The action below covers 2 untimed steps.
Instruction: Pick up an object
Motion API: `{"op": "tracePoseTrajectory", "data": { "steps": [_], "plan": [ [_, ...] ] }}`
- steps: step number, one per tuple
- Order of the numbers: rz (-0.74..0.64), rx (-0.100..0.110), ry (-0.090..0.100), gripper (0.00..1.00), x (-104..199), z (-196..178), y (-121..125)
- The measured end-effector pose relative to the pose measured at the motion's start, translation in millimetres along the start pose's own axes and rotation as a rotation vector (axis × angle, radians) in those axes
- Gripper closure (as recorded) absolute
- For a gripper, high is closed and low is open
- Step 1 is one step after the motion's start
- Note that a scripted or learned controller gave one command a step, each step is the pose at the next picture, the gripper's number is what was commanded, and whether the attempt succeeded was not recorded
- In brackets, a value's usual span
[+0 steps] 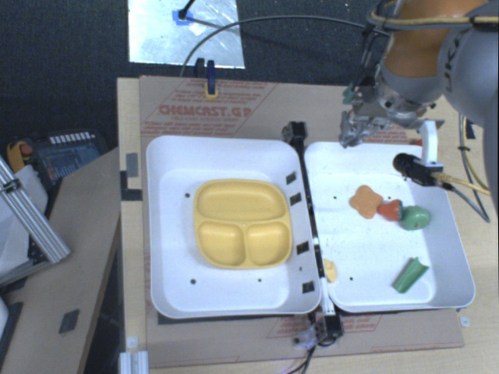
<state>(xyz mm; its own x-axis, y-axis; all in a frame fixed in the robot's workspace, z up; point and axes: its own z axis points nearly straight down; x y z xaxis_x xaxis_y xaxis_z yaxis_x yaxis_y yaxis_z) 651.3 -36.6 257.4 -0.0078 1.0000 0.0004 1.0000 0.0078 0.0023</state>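
Observation:
The right white bin [444,287] holds an orange flat piece [364,201], a small red piece [389,209], a round green piece [415,217] and a green oblong piece [409,275]. A small yellow bit [330,270] lies at that bin's left edge. My gripper [355,135] hangs over the bin's far left corner, above and behind the orange piece, with nothing seen in it.
The left white bin [168,209] carries a yellow three-compartment tray [238,223]. A black divider strip [306,209] runs between the bins. Cardboard [226,107] lies under both bins, and equipment stands off the bench at the left.

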Motion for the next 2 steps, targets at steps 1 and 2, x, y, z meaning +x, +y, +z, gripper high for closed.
{"op": "tracePoseTrajectory", "data": {
  "steps": [1,2],
  "plan": [
    [-0.003,-0.001,0.002,1.0,61,2,7],
    [-0.001,0.001,0.001,1.0,113,16,-1]
  ]
}}
